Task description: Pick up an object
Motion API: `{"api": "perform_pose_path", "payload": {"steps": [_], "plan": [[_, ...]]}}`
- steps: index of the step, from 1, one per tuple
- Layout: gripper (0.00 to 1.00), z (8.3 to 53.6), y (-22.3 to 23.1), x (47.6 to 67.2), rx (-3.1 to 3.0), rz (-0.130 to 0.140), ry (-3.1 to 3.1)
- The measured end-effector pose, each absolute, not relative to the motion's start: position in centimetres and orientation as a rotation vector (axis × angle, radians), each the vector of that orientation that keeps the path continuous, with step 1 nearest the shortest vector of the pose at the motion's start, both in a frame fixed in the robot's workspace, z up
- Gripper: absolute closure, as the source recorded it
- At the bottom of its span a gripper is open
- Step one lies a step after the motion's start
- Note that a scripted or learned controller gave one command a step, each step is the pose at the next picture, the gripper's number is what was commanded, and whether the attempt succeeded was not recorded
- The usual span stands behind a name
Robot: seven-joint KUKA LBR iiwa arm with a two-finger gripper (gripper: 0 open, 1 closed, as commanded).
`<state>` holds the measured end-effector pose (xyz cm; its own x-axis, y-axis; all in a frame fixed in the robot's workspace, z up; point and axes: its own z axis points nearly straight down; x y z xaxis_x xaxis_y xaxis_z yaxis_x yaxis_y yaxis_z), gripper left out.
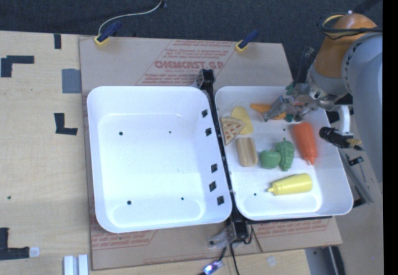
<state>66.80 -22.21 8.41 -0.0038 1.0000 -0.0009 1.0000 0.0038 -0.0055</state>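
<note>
My tool (281,107) sits low over the far side of the right bin (336,205), reaching in from the right. Its tip hangs directly above a small orange piece (261,107) near the bin's far wall, but I cannot tell whether it is released or clenched, and I see nothing clearly lifted between its tips. So I judge the pick as not yet done: I am at the approach or closing stage, with the lift left to do.

Just beside me lies the carrot (305,141). Further out sit the yellow wedge (244,119), the waffle slice (232,128), the tan roll (246,151), the green broccoli (278,155) and the yellow bottle (291,185), all resting on the bin floor. The left bin (106,205) lies beyond, on the surface (37,162).
</note>
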Motion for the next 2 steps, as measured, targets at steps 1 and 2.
{"api": "perform_pose_path", "payload": {"steps": [1,2], "plan": [[1.0,9.15,-22.42,66.4,-2.205,0.026,-2.216],[1.0,8.4,-22.26,66.83,-2.218,0.004,-2.225]]}}
